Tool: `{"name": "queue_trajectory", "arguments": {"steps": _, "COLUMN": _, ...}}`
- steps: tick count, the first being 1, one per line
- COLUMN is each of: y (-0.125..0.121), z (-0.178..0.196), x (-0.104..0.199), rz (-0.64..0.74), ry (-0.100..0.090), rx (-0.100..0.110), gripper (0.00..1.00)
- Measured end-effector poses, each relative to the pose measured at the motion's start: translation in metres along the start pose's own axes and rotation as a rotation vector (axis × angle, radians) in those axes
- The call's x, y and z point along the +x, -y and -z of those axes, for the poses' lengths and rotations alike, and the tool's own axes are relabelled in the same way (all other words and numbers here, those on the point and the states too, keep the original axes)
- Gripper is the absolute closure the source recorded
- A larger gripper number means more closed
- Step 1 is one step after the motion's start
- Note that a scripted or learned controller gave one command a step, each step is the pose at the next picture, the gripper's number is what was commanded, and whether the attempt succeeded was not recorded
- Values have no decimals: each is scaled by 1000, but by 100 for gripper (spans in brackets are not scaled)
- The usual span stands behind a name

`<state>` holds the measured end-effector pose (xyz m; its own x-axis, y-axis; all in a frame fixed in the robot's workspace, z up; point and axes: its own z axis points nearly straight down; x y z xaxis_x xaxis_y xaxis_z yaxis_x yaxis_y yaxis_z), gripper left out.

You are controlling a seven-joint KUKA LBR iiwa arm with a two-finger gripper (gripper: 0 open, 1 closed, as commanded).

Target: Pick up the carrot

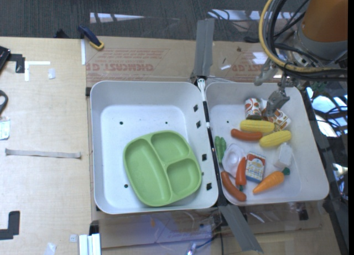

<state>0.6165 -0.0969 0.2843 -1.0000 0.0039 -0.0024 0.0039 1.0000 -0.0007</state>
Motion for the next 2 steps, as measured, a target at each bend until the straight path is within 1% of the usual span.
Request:
{"name": "queue_trajectory", "arguments": {"steps": 1, "y": 17, "z": -20, "x": 62, "rz": 90, "ry": -1, "rx": -1, "gripper": 0}}
{"name": "queue_trajectory", "arguments": {"steps": 2, "y": 70, "z": -93, "x": 112, "rz": 179, "ry": -2, "rx": -1, "gripper": 0}}
